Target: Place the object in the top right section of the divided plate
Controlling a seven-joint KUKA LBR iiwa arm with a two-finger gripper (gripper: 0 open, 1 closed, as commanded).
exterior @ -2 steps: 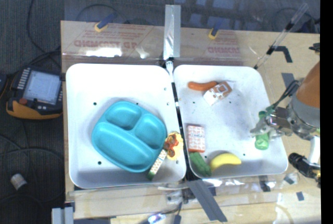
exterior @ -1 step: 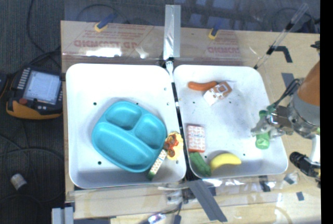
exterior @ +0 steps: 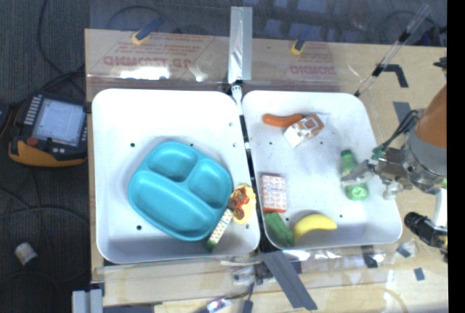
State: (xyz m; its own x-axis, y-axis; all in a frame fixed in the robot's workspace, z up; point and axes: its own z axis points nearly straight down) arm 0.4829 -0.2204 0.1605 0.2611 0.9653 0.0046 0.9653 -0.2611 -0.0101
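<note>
The bench carries two white bins side by side, and I reach in from the right. The left bin holds the blue plate, lying at a slant with its three sections bare. My arm hangs over the right rim of the right bin, and my gripper sits low just inside that rim. Whether my grip is released or clenched I cannot tell, because the metal parts blur together there. A banana lies near that bin's front wall, with a dark green vegetable just beside it on the left. A carrot rests near the back wall, touching a small white carton. A red and white packet lies flat by the dividing wall. On the front end of that wall, beside the plate, sit an orange and yellow toy and a speckled stick. The green piece shows right at my gripper, with more green just above it; I cannot tell if they are one thing, and it is well apart from the plate.
</note>
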